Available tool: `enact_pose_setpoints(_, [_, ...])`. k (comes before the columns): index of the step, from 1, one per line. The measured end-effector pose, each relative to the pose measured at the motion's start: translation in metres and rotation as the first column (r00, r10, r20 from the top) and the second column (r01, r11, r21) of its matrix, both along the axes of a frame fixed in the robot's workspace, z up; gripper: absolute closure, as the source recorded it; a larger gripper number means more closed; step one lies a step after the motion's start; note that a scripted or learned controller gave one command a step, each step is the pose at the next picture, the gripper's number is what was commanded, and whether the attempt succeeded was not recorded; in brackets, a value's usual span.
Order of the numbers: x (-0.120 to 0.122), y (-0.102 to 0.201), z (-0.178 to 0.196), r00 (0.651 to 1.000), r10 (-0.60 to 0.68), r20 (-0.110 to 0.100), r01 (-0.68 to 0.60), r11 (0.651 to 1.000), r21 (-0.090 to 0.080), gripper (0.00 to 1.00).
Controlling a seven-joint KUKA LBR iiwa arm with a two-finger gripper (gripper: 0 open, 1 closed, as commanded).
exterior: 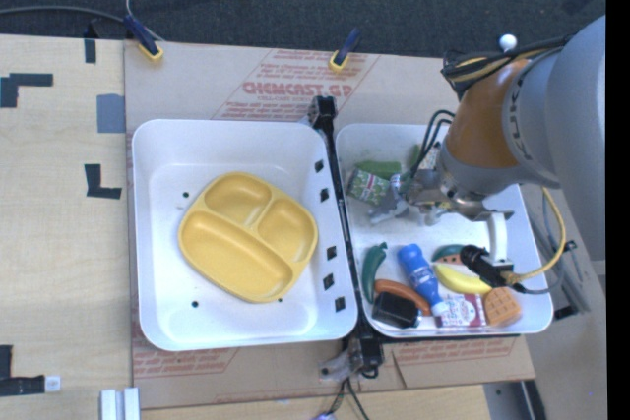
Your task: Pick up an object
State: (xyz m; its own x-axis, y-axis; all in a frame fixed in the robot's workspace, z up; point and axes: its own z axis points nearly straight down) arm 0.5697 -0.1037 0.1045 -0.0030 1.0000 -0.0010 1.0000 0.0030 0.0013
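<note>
Two bins [148,211]; gripper [409,190] low in right bin, at green packet [372,182]. Jaw state: cannot tell. Reach step, judged. Next: close on packet, lift straight, avoid blue bottle [420,275].

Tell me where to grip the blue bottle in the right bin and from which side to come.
Grip the blue bottle across its middle, coming straight down from above. It lies flat, slanted, with the white cap toward the bin's centre. The green pepper on one side and the banana on the other leave narrow gaps for the fingers.
</note>
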Motion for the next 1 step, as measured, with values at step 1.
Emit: enact_pose_setpoints(1, [-0.0019, 0.0063, -0.0192, 1.000, -0.003, -0.002, 0.003, 1.000, -0.001, 0.00])
